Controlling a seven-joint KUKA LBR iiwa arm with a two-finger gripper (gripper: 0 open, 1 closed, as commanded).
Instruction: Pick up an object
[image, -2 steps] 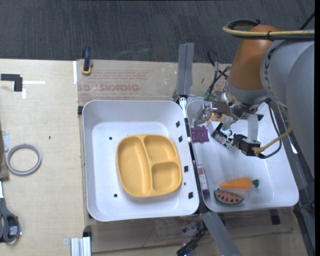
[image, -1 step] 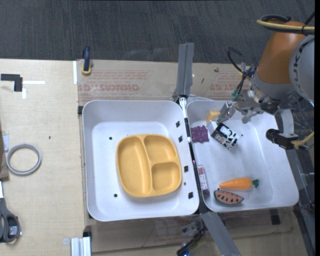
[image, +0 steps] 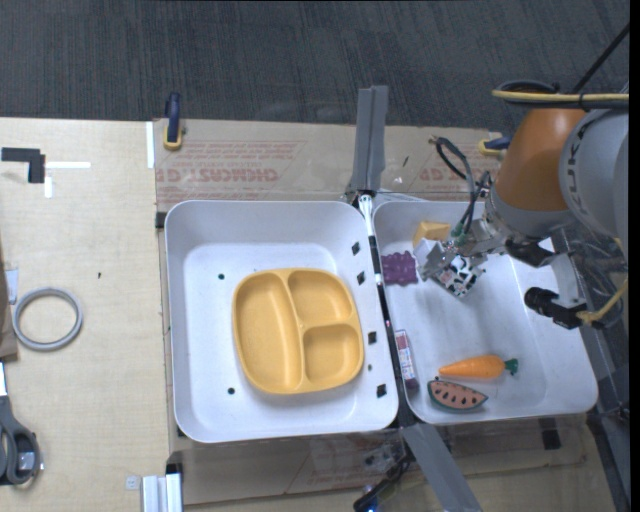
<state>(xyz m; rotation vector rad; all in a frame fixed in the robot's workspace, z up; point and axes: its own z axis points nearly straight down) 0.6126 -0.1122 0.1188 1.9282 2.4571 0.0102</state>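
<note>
My gripper (image: 452, 272) hangs over the back part of the right bin (image: 560, 385), pointing left and down. Just left of it lies a purple bunch of grapes (image: 399, 267), and a yellow cheese wedge (image: 431, 232) sits behind it near the bin's back wall. An orange carrot (image: 473, 368) and a watermelon slice (image: 457, 395) lie at the front of the same bin, well clear of the gripper. I see nothing between the fingers.
The left bin (image: 195, 330) holds a yellow divided plate (image: 298, 329). A red-labelled bar (image: 404, 357) lies along the divider between the bins. On the bench at left rest a roll of tape (image: 44, 318) and scissors (image: 17, 452).
</note>
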